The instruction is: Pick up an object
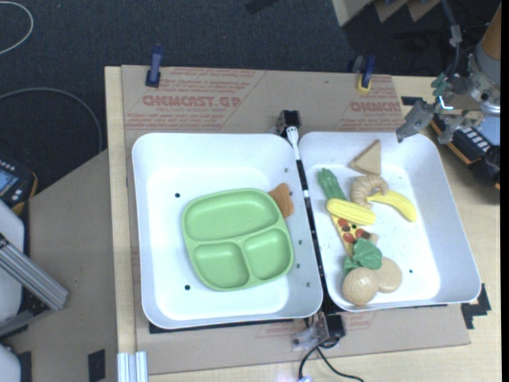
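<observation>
The gripper (423, 116) hangs at about two o'clock, over the top right corner of the right bin (445, 213). Its fingers look spread, one grey tip pointing down-left over the bin's rim, and nothing sits between them. It touches no item.

The food lies well apart from it, in the right bin's left half: a tan wedge (367, 159) at twelve o'clock of the pile, a croissant (368, 187) below it, a banana (398, 204) at three o'clock, a green pepper (332, 185) at ten, corn (351, 211), a pizza slice (351, 234), a green leaf (366, 254) and two round buns (362, 285) at six.

The left bin (151, 213) holds a green tray (236, 238); a small orange piece (281, 200) touches its two o'clock corner.
</observation>
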Controlling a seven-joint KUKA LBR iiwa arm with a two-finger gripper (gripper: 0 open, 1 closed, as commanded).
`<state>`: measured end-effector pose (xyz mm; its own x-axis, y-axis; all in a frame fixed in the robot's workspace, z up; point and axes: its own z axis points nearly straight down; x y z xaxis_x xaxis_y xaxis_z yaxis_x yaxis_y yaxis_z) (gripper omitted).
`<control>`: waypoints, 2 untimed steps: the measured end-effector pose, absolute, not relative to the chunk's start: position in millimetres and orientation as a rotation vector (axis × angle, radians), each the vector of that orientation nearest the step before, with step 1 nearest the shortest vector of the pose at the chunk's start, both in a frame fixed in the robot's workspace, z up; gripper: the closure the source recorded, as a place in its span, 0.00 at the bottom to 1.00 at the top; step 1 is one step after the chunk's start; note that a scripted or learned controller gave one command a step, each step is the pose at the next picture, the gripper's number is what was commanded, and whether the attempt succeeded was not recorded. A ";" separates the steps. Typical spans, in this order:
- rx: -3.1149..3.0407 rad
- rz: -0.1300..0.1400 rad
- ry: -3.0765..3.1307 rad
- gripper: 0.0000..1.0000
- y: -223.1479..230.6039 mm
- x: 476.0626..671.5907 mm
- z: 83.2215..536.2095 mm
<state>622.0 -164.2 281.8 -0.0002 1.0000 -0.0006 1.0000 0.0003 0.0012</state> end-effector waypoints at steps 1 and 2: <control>2.231 -0.008 2.226 0.00 -164.4 570.2 131.7; 2.224 -0.002 2.226 0.00 -115.6 523.7 160.3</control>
